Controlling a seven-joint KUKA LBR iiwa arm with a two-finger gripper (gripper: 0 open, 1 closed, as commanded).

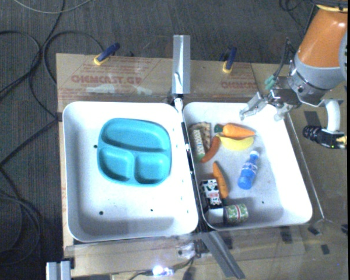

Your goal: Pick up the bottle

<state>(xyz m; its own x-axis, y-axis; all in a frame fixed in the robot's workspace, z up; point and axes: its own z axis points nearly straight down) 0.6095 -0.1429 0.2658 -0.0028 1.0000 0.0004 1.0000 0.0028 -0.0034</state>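
A small blue bottle (248, 170) with a white cap lies in the right bin (291, 174), near its middle, cap pointing to the far side. My gripper (265, 107) hangs over the bin's far right corner, well above and beyond the bottle. Its two fingers are spread apart with nothing between them. The grey arm with the orange band reaches in from the upper right.
The right bin also holds a carrot (238, 131) on a yellow piece (239, 144), a second carrot (221, 180), a snack bar (199, 140), a small can (235, 213) and a black-and-white box (210, 193). A blue divided tray (135, 151) sits in the left bin (81, 203).
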